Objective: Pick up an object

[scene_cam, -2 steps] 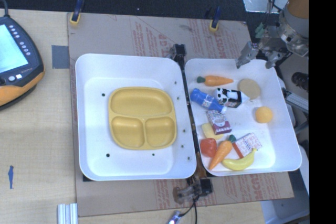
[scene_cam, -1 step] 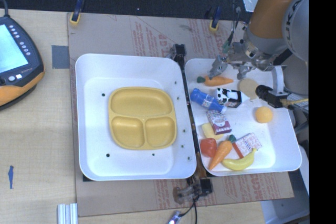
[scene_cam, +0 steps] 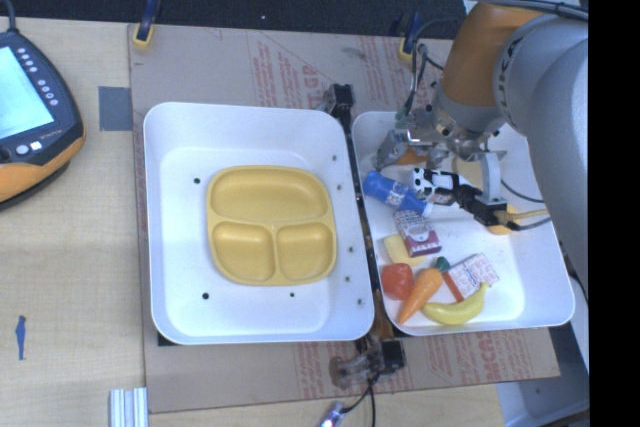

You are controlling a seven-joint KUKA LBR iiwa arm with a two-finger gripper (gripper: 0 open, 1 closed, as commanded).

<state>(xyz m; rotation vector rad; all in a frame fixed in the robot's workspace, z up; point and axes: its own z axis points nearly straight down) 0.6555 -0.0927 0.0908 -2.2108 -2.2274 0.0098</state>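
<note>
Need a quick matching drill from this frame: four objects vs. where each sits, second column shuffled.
Objects:
1. yellow three-compartment plastic tray
2. blue plastic bottle
3. yellow toy banana
4. orange toy carrot

Places:
A. right bin, front edge, right of the carrot
B. middle of the left white bin
C. right white bin, just below the end effector
D. right bin, between a red toy tomato and the banana

Pairs: 1-B, 2-C, 3-A, 4-D
</note>
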